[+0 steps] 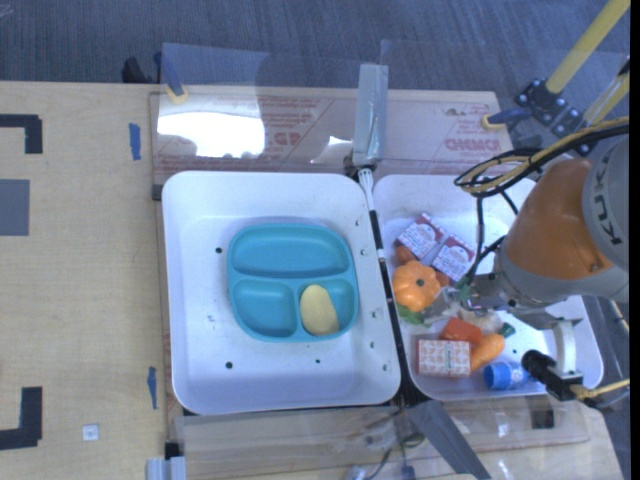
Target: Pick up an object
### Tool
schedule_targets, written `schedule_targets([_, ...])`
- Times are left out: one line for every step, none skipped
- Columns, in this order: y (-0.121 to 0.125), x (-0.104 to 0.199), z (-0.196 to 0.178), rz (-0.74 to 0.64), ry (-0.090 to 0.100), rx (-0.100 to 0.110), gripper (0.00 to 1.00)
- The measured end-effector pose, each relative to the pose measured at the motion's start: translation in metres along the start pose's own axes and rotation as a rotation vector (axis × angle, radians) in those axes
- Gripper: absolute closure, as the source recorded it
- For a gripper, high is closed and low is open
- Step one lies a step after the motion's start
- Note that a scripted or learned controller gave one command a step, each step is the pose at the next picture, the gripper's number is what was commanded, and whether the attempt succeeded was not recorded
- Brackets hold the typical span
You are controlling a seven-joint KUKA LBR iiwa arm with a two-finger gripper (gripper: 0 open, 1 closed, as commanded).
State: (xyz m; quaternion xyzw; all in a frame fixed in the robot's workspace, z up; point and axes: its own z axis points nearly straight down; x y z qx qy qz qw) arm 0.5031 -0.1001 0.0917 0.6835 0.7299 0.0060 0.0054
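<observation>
- the arm hangs over the right bin, above the toy clutter: small pumpkin, carrot, patterned packets.
- gripper state: cannot tell.
- step: reaching down; next, settle on one item and pinch it.

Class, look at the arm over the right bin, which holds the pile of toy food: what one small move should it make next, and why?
Probably a short, straight descent. The arm hangs over the right bin, above the pile: the orange pumpkin, the carrot and the small box lie just left of the wrist. I can't see anything gripped yet.
</observation>
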Motion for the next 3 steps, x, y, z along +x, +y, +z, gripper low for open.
schedule_targets([0.056,-0.015,0.001,0.025,-0.005,0.000,0.00])
schedule_targets([0.129,-0.012,0.002,0.092,-0.008,0.006,0.00])
schedule_targets([0.151,-0.010,0.004,0.194,-0.010,0.020,0.00])
